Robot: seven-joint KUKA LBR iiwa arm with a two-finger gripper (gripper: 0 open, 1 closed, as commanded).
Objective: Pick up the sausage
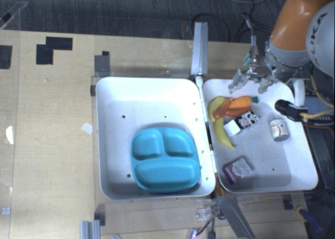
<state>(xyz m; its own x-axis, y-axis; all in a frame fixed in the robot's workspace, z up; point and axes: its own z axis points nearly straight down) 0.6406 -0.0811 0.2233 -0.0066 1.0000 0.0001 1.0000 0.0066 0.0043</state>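
Observation:
The sausage (222, 109) is a short reddish-brown piece in the right bin (298, 164), lying against the banana (222, 128) and partly under an orange carrot (241, 103). My gripper (250, 82) hangs over the back of that bin, just above and behind the carrot. Its fingers (235, 81) are spread apart with nothing between them. The sausage lies a short way to the front left of the gripper.
A small white and black box (242, 122), a little can (278, 128) and a dark maroon packet (238, 168) also lie in the right bin. The left bin (115, 128) holds a blue divided plate (165, 159). A metal divider post (199, 49) stands between the bins at the back.

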